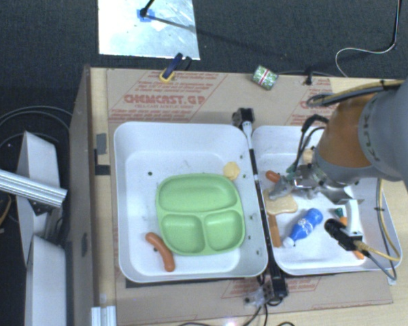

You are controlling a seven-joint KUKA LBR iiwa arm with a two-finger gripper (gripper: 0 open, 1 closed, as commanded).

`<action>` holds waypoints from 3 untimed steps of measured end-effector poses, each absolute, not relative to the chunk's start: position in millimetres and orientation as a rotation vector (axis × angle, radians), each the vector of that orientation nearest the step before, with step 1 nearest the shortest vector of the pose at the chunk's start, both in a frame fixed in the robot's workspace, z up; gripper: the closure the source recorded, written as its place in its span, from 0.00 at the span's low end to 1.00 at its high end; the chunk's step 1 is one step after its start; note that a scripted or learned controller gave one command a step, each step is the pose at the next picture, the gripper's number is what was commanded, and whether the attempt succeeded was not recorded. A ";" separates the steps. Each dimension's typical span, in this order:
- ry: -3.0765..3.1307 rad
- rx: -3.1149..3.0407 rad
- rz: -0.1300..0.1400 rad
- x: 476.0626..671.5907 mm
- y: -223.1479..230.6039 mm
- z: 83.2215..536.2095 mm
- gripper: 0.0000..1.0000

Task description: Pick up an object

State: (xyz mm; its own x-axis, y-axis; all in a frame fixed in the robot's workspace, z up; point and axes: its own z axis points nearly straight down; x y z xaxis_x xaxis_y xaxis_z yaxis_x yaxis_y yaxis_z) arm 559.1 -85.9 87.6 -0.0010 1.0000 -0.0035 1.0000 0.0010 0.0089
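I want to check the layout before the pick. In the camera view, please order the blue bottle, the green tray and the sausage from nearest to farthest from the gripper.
From the gripper, in the right bin:
1. Blue bottle, right bin, just below the gripper.
2. Green tray, middle of the left bin.
3. Sausage, left bin, at the tray's lower left.

The grey arm reaches in from the right, claw (290, 184) low, wrist bent downward.

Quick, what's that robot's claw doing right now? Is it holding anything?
Gripper: low in the right bin, just above the slice of bread; open, shut or holding cannot be told.
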 end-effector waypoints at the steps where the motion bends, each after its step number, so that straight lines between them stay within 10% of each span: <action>1: 2.216 2.216 0.010 497.4 -89.4 87.5 0.00; 2: 2.217 2.212 0.015 499.0 -88.7 98.0 1.00; 3: 2.217 2.212 0.014 498.9 -88.7 98.0 0.00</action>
